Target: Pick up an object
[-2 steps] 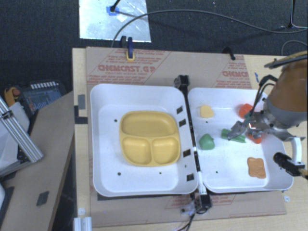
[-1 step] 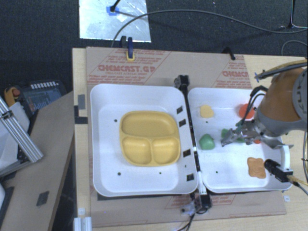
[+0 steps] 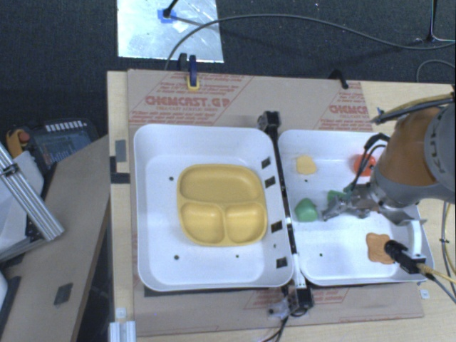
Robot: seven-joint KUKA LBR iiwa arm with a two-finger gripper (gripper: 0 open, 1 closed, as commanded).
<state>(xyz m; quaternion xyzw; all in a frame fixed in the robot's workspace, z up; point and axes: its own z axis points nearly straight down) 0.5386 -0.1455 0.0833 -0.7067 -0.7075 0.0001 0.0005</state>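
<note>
Two white bins sit side by side on my bench. The left bin (image 3: 153,191) has a yellow tray with three hollows (image 3: 218,204) in it. The right bin (image 3: 335,266) has the small things I can pick from.

My gripper (image 3: 333,209) is low in the right bin, reaching in from the right. Just left of it is a green lump (image 3: 306,209). A second small green bit (image 3: 335,195) sits right by the tip. I cannot tell if my gripper is open or closed, and I cannot tell if it has got hold of anything.

Farther back lies a pale yellow piece (image 3: 306,164). An orange thing (image 3: 363,164) peeks out at the far right, partly behind my arm. Near the front right lies a flat orange-brown piece (image 3: 377,246).

I think the green lump is my best pick. It looks small and light, like a toy. It looks rounded, so it may slip or roll away if I pinch it off to one side. I would close on its middle, across its widest part. The flat piece looks harder, since it lies low on the floor of the bin.
</note>
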